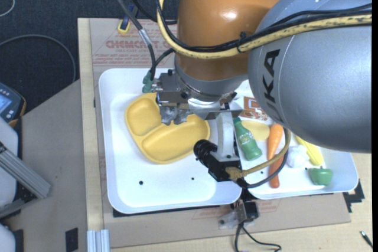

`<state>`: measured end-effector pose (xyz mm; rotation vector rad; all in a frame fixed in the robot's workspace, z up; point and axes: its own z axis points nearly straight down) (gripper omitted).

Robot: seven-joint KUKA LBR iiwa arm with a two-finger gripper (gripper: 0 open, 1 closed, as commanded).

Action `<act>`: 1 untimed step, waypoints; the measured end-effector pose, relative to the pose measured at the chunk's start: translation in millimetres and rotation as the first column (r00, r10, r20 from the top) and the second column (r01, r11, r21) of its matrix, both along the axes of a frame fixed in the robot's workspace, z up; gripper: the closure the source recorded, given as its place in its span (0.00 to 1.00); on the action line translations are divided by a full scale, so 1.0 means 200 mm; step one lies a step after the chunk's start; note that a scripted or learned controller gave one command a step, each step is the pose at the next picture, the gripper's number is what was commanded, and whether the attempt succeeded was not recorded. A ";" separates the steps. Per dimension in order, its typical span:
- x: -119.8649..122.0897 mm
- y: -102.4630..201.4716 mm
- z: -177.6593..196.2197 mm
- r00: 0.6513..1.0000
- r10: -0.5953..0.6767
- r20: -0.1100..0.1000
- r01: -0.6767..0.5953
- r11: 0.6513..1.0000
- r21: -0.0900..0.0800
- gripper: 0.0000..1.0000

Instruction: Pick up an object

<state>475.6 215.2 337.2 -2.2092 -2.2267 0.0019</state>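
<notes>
The grey arm (319,68) with its orange band is reaching in over both bins, its wrist hanging above the middle of the bench. The left shallow white bin (118,150) is holding a single item, a yellow two-lobed plastic dish (156,141), which is lying flat towards the bin's far right part. The gripper (171,104) is sitting low over the dish's far edge, seemingly right at it, though I cannot tell how wide it is standing or whether it is gripping anything (the wrist is covering most of it). The right shallow white bin (298,185) is carrying several toys near its front: a green plastic bottle (248,143) lying just beside an orange plastic carrot (274,147), then a small white lump (297,156), a yellow elongated piece (313,153) partly under the arm, and a green pepper-like toy (321,175) nearest the right corner. Both bins are resting on a brown cardboard sheet (118,44) with red print.
</notes>
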 end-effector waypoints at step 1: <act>0.30 0.05 0.21 1.000 -0.006 0.013 0.006 1.000 0.000 1.00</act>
